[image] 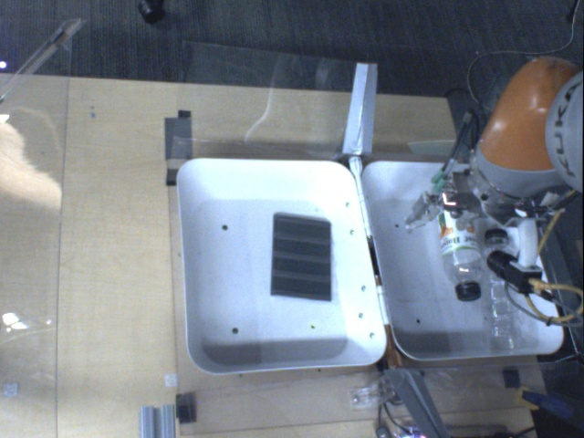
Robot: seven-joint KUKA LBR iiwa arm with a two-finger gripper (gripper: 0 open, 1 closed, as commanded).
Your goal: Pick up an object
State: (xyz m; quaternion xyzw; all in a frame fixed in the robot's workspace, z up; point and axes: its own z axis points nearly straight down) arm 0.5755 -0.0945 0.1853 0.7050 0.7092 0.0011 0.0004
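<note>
A clear plastic bottle [459, 252] with a black cap lies in the right bin [411, 318], cap pointing toward the front. My gripper [442, 203] hangs over the bottle's rear end, low in the bin, below the arm's orange band [525, 117]. Whether it touches the bottle cannot be told from this angle. A dark ridged rectangular block [302, 256] lies flat in the middle of the left bin [210, 318], well away from the gripper.
A second clear, glassy item [501, 322] sits near the right bin's front right corner. Cables [538, 290] hang off the wrist over that side. A raised divider [372, 263] separates the two bins.
</note>
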